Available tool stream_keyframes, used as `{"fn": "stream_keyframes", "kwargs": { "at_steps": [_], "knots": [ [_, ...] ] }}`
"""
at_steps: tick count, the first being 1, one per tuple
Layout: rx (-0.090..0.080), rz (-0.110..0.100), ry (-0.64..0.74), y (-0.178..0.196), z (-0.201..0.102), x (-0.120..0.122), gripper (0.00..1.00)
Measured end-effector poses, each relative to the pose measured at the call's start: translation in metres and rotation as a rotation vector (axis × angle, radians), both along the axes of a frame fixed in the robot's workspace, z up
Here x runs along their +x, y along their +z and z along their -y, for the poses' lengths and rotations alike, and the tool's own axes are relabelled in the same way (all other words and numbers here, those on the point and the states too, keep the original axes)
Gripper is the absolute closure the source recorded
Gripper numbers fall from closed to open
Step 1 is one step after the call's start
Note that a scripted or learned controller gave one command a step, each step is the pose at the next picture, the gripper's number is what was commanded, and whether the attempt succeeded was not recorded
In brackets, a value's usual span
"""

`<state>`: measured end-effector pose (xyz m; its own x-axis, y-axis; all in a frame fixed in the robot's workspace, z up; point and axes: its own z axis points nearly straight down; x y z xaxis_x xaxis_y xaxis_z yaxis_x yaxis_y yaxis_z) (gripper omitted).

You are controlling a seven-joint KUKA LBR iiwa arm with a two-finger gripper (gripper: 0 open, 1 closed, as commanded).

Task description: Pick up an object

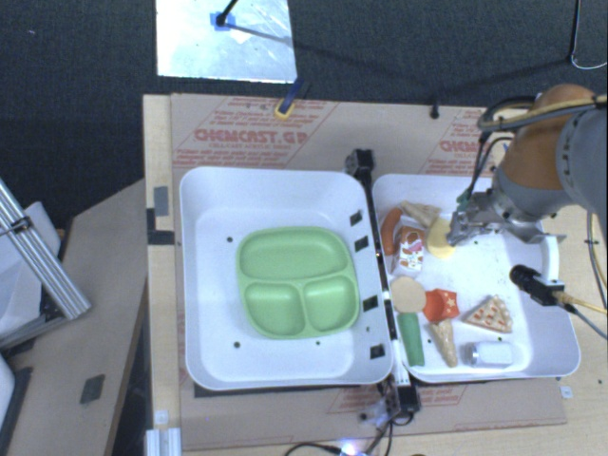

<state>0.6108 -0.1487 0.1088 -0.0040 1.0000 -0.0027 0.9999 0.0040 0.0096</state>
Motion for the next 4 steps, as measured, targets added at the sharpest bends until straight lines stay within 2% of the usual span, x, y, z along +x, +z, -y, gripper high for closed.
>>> {"fn": "stream_keyframes", "kwargs": {
  "at_steps": [2, 3, 4],
  "knots": [
    [0.001, -0.002, 0.002, 0.113, -0.005, -0.004, 1.0],
    [0.004, -0.009, 0.004, 0.124, -0.054, -0.032, 1.0],
    [0.005, -0.011, 0.005, 0.116, -0.109, -0.055, 1.0]
  ]
}}
